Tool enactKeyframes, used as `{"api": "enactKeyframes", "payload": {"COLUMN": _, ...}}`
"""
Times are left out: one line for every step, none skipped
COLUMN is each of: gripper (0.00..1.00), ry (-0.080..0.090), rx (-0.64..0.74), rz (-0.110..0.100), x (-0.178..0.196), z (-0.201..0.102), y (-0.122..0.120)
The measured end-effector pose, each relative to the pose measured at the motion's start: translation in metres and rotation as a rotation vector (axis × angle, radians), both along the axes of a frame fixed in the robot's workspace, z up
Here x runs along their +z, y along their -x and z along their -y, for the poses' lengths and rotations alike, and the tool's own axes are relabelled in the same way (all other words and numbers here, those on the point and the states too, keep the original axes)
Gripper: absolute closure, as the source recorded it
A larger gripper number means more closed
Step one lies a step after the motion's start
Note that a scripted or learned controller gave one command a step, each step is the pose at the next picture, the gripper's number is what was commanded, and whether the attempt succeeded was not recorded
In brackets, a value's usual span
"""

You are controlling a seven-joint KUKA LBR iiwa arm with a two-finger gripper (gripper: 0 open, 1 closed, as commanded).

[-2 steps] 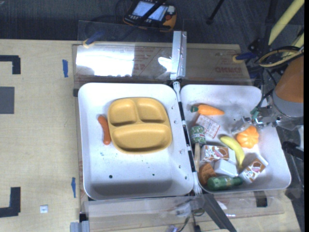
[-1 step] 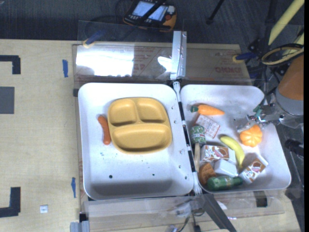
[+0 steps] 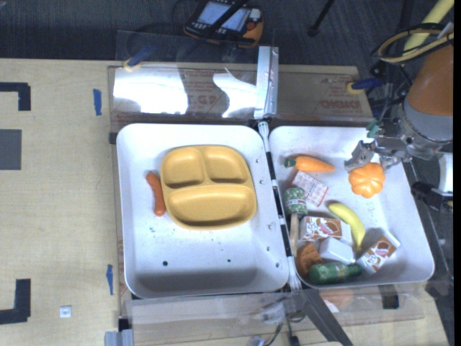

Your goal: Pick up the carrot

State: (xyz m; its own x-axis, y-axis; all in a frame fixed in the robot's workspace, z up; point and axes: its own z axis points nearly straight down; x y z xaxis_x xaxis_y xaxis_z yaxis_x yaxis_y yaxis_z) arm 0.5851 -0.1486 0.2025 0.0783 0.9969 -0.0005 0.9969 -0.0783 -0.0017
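The carrot [image 3: 312,164] is orange with a green stub at its left end. It lies flat near the back left of the right bin [image 3: 421,244]. My gripper [image 3: 375,159] hangs over the back right part of that bin, roughly a carrot's length to the right of the carrot. It is open and nothing sits between its fingers. An orange toy pepper [image 3: 366,181] lies just under and in front of the gripper.
The right bin also holds a banana [image 3: 347,220], small food packets [image 3: 310,187], a green can [image 3: 295,200] and a dark green vegetable [image 3: 332,271]. In the left bin [image 3: 137,258] are a yellow divided plate [image 3: 208,186] and a red sausage [image 3: 155,193].
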Motion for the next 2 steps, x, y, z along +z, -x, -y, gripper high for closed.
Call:
{"api": "enactKeyframes", "payload": {"gripper": 1.0, "ry": -0.001, "rx": -0.291, "rz": -0.008, "x": -0.021, "z": -0.059, "y": 0.015}}
{"api": "enactKeyframes", "payload": {"gripper": 1.0, "ry": 0.002, "rx": -0.548, "rz": -0.004, "x": 0.023, "z": -0.087, "y": 0.049}}
